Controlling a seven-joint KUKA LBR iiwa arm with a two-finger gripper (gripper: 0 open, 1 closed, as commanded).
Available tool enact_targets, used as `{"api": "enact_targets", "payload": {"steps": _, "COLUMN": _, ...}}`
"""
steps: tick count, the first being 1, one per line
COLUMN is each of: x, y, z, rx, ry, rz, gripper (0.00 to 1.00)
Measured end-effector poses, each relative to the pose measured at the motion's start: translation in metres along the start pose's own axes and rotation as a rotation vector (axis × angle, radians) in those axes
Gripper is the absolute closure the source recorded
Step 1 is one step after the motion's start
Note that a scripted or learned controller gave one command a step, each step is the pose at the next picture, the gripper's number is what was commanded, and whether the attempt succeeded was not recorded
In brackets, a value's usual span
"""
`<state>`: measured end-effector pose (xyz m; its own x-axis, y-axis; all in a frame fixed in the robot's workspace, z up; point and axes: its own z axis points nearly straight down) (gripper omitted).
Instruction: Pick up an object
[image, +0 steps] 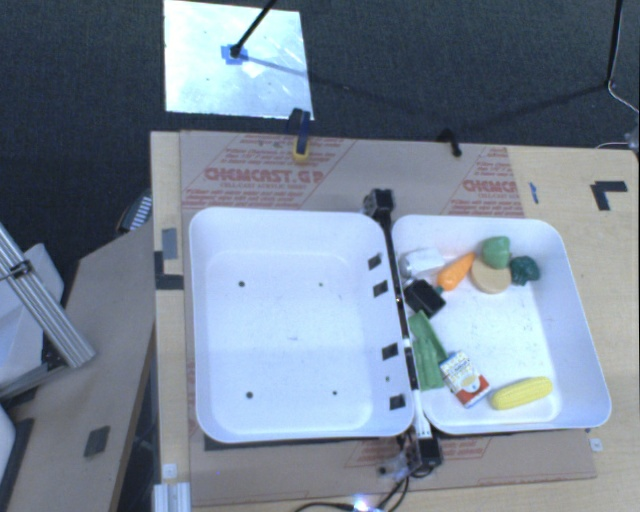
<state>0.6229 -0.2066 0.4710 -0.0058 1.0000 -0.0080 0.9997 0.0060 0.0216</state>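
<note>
The right bin (570, 300) holds several small objects. At its back lie a white piece (424, 262), an orange carrot (456, 271), a tan round disc (490, 279), a green lump (495, 250) and a dark green broccoli-like piece (524, 268). A black block (424, 298) sits by the left wall. A green flat pod (428, 350) lies along that wall. Near the front are a small red and white carton (465, 378) and a yellow corn cob (520, 393).
The left bin (290, 320) stands beside the right one on a cardboard sheet (260, 172). A shiny metal plate (236, 60) lies beyond the bench at the back. An aluminium frame (40, 300) stands at the far left.
</note>
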Motion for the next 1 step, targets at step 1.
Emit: {"api": "enact_targets", "payload": {"steps": 1, "x": 0.0003, "y": 0.0486, "z": -0.0672, "rx": 0.008, "ry": 0.002, "rz": -0.001, "gripper": 1.0}}
